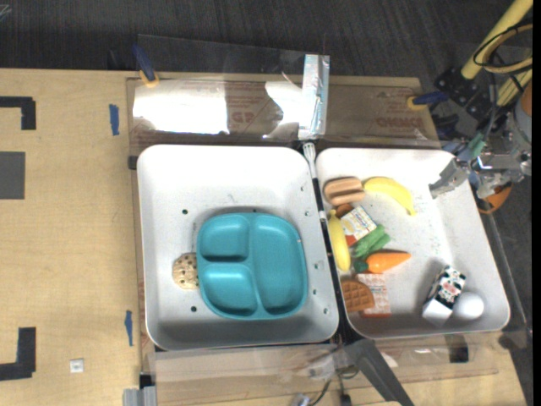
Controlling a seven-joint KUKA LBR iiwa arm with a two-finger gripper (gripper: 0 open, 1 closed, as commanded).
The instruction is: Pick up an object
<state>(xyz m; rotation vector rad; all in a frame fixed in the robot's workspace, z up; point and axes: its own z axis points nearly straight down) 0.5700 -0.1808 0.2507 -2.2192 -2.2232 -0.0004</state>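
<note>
The gripper point(452, 178) sits at the upper right edge of the right bin point(482, 252), hanging over the rim near the back corner; nothing is between its fingers, and from this slant whether they are spread or closed cannot be told. The arm point(507, 155) comes in from the right with cabling point(507, 32) above it. All the pickable items are in the right bin's left half and front: a hot dog bun point(342, 190) at the back, a banana point(390, 193) just beside it on the right, a second yellow banana-like piece point(338, 244) lying along the left wall, a small printed packet point(358, 222) between them, a green piece point(369, 242) touching a carrot point(387, 260), and a waffle point(356, 293) at the front left on a flat wrapper. A black-and-white cow-patterned item point(450, 288) and a white rounded object point(467, 305) are at the front right corner, touching. The gripper is well apart from all of these; the banana is the nearest. The left bin point(169, 176) holds a teal divided plate point(251, 263) with a cookie point(185, 270) tucked against its left edge.
</note>
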